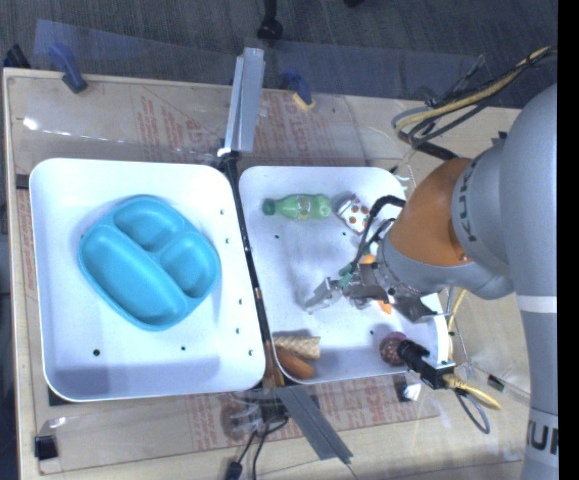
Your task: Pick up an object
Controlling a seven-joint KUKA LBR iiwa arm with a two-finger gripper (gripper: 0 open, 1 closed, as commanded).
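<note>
Bottle [297, 207], green plastic, lay at the far side of the right bin [269, 268], its long axis running left to right. My pincer [321, 294] hung over the middle of that bin, nearer than the bottle and a little to its right; I could not tell how it was set. No label writing on the bottle was readable. A blue divided tray [149, 260] sat in the left bin [49, 268].
</note>
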